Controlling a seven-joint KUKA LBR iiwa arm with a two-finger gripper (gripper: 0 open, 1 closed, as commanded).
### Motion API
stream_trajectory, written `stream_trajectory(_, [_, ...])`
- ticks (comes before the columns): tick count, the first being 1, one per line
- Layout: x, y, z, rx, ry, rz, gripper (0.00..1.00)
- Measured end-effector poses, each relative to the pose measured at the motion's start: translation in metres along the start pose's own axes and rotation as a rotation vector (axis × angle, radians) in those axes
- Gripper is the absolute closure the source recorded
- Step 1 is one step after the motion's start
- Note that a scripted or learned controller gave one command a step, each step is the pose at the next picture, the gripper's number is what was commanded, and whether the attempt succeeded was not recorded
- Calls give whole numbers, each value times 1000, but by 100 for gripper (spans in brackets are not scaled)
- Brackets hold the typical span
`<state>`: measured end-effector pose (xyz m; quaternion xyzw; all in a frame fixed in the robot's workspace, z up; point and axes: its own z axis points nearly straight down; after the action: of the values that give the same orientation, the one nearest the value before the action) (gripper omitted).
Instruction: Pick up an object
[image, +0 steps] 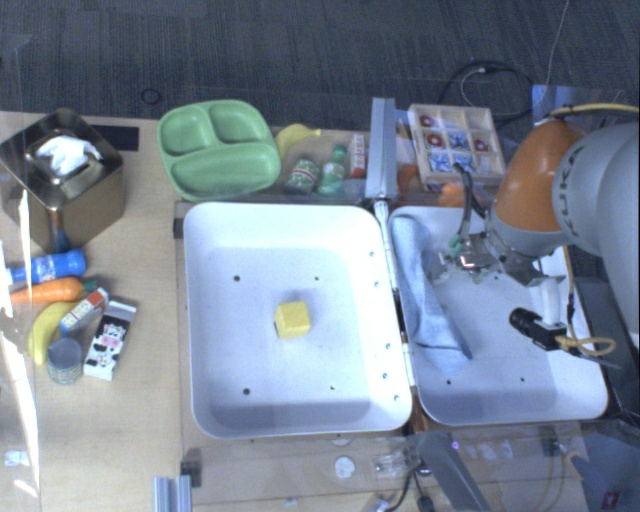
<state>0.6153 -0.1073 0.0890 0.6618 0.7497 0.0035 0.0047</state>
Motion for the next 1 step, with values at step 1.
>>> stream_trajectory(1, [7,57,2,5,0,-30,0])
